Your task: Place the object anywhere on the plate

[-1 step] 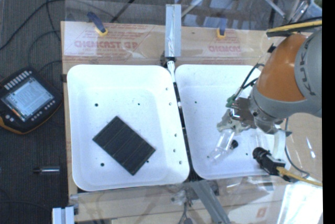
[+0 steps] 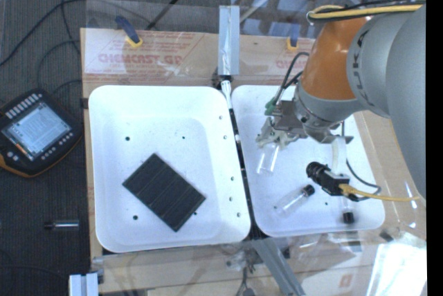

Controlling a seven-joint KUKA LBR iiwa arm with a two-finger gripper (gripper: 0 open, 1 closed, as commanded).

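Camera view: the gripper (image 2: 275,137) hovers over the right bin (image 2: 367,218), fingers spread around nothing; grasping a clear vial (image 2: 267,160) comes next, then carrying it to the dark plate (image 2: 164,191).

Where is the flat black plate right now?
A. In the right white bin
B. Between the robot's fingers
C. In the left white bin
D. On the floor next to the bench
C. The black plate lies flat on the floor of the left bin, while the gripper is over the right bin, well apart from it.
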